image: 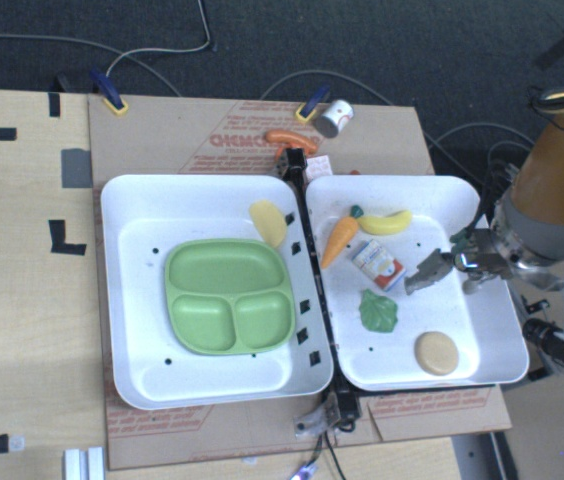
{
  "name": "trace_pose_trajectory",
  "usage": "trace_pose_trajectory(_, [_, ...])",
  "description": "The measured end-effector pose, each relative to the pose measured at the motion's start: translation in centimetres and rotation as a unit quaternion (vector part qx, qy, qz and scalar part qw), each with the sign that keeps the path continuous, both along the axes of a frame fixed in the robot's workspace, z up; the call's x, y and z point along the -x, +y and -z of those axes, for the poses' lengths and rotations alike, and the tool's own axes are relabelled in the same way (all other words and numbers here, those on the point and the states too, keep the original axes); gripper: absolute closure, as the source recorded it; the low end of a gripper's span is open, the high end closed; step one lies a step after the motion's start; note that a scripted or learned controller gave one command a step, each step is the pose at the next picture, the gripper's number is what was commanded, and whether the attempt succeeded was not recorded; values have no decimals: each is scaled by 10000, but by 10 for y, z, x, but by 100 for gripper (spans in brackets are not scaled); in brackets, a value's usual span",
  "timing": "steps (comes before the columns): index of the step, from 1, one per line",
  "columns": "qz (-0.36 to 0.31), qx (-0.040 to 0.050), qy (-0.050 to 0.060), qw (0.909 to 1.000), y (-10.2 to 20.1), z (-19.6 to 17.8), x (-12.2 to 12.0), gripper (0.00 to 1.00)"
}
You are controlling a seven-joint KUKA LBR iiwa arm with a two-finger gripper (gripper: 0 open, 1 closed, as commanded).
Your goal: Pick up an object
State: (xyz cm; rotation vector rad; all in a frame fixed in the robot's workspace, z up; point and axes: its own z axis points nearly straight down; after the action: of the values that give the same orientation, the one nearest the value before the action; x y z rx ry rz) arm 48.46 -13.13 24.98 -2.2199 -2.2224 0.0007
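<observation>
Gripper (424,274), finger state indiscernible, hangs over the right bin (462,200); the small packet (376,263) lies just toward the divider; its long axis runs diagonally.

We saw the arm (547,183) at the right side. Its big round part was orange-brown, with a shiny pale ring on top. Under that sat a grey rounded band. Lower down there were small metal pieces in silver and black, and some thin dark wires ran beside them. The gripper (428,271) was dark grey, almost black, and looked like a short flat bar. A white blocky part showed at the arm's lower edge.
</observation>
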Motion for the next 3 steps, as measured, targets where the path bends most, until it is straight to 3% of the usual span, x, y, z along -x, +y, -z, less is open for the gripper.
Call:
trace_pose_trajectory(1, [1, -6, 16, 10000, 34, 89, -27, 0])
trace_pose_trajectory(2, [5, 5, -15, 10000, 34, 163, -43, 0])
trace_pose_trajectory(3, [11, 5, -8, 10000, 34, 163, -47, 0])
